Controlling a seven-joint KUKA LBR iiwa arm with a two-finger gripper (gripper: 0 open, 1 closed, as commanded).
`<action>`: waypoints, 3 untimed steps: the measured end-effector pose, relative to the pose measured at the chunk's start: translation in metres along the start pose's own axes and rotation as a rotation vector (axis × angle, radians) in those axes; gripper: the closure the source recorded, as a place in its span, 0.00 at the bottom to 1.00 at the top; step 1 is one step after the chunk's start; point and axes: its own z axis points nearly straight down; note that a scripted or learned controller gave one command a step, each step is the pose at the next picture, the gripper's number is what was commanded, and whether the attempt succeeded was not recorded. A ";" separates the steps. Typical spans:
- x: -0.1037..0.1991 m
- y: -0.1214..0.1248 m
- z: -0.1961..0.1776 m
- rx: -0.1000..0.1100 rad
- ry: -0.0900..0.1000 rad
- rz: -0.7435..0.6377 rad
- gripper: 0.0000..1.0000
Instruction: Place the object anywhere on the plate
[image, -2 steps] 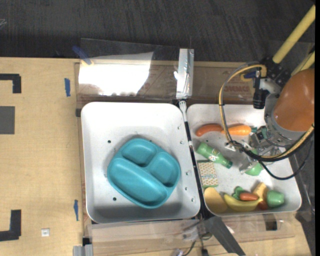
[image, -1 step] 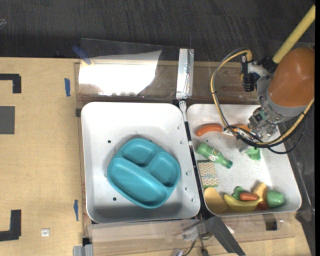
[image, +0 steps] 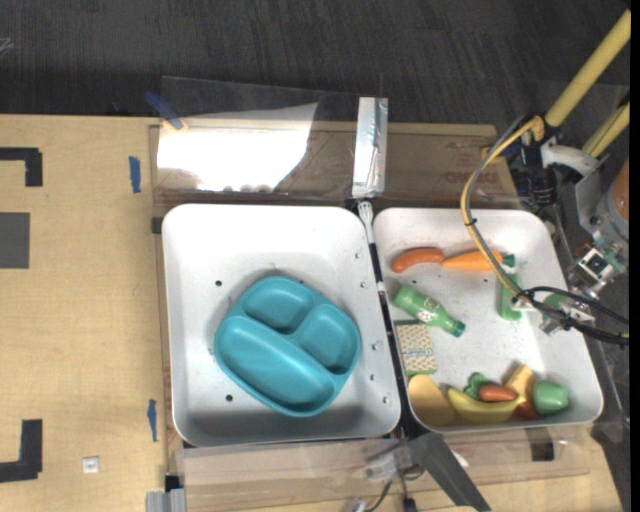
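Teal plate (image: 288, 345): three compartments, oval, left bin (image: 190, 300).

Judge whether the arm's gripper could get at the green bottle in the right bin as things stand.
Probably yes. The green bottle lies alone on bare bin floor, apart from the carrot and the patterned card, with nothing above it.

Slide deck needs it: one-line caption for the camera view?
Blue divided plate in the left bin; toy foods, including a green bottle, in the right bin.
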 end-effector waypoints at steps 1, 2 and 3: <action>-0.007 0.058 -0.006 -0.004 -0.004 -0.074 1.00; 0.028 -0.007 0.015 0.000 -0.005 -0.006 1.00; 0.002 0.010 0.004 -0.002 -0.004 -0.330 1.00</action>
